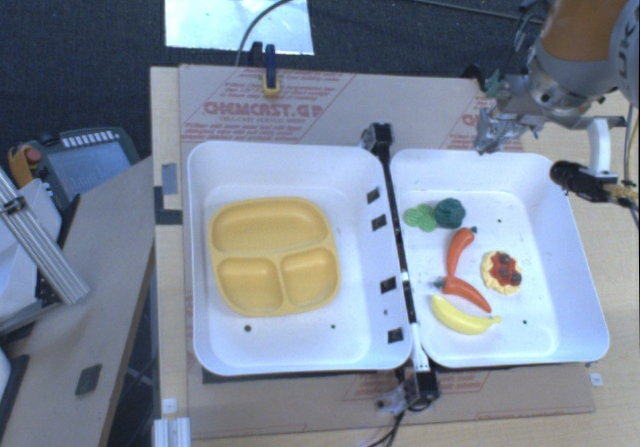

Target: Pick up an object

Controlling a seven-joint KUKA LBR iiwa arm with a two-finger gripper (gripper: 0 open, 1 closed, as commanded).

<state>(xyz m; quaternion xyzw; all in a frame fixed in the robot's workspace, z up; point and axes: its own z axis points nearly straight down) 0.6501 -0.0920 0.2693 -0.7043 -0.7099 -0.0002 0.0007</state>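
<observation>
From my feed: banana (463,318) nearest, at 6 o'clock in right bin (575,235). Carrots (459,268) just above it, pizza slice (501,271) at their 3 o'clock. Broccoli (449,211) plus green leaf (421,218) toward 12. Yellow divided plate (273,255) sits in left bin (200,235). Hand (492,138) hovers over right bin's far rim, about 12 o'clock, nothing in it; open or clenched, can't tell.

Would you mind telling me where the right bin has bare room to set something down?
The right bin is bare along its far wall beneath the gripper, and near its right rim. The middle is crowded: broccoli, carrots, pizza, banana.
</observation>
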